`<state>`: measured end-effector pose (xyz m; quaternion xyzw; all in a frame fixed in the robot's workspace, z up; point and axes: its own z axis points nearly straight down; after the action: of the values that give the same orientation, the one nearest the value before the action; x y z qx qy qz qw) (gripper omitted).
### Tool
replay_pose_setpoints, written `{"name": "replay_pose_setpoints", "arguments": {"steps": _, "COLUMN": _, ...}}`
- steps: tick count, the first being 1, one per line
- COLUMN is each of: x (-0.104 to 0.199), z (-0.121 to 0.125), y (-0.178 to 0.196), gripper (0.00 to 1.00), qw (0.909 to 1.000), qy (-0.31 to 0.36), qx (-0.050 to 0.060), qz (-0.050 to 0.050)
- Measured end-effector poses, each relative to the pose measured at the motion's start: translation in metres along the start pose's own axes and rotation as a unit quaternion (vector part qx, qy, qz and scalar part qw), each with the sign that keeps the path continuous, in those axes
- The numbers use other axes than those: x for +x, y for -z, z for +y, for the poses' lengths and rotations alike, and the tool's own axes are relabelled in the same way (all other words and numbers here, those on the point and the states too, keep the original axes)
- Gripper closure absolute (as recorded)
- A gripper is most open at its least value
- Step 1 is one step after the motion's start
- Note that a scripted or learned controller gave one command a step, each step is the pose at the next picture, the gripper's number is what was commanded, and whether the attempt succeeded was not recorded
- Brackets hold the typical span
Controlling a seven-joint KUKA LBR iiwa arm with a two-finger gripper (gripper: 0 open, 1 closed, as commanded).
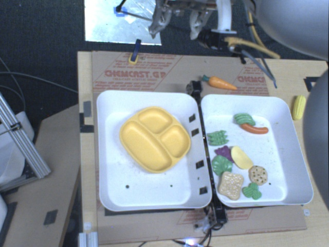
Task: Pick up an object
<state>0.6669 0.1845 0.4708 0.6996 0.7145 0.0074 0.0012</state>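
My gripper (179, 29) hangs above the far edge of the bench (154, 68), beyond both bins, and its two fingers (157, 27) stand apart with nothing between them. Under it there is only bare board and a shiny sheet (110, 14), so around it the room is open.

The left bin (110, 189) holds one yellow plate (154, 138) with three compartments. The plate lies in the middle of this bin, a little toward the far side, and a free white floor runs along the near edge.

The right bin (288, 153) holds the small toy foods, all well apart from my gripper and nearer to the camera. I count one orange sausage (254, 129) with one green leaf (244, 119) touching it near the far edge, one bunch of green pods (216, 136) by the left wall, one purple piece (224, 152), one yellow slice (241, 158), one dark green leaf (221, 164), one toast (231, 184), one cookie (258, 175) and one small green piece (252, 191) toward the near edge. The right half of this bin is free floor.

Outside the bins, one carrot (220, 82) lies on the board just beyond the far edge of the right bin, and one corn cob (298, 107) lies at its right edge.
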Motion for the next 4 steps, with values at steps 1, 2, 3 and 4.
{"name": "replay_pose_setpoints", "arguments": {"steps": 1, "x": 0.007, "z": -0.1, "y": 0.072, "gripper": 0.0, "qw": 1.0, "qy": -0.005, "qx": 0.003, "qz": -0.001}}
{"name": "replay_pose_setpoints", "arguments": {"steps": 2, "x": -0.021, "z": -0.187, "y": -0.161, "gripper": 0.0, "qw": 0.9998, "qy": -0.011, "qx": 0.015, "qz": -0.007}}
{"name": "replay_pose_setpoints", "arguments": {"steps": 3, "x": -0.02, "z": -0.182, "y": -0.143, "gripper": 1.0, "qw": 0.9999, "qy": -0.011, "qx": 0.005, "qz": -0.003}}
{"name": "replay_pose_setpoints", "arguments": {"steps": 4, "x": -0.061, "z": -0.144, "y": -0.274, "gripper": 1.0, "qw": 0.9998, "qy": -0.013, "qx": 0.011, "qz": -0.007}}
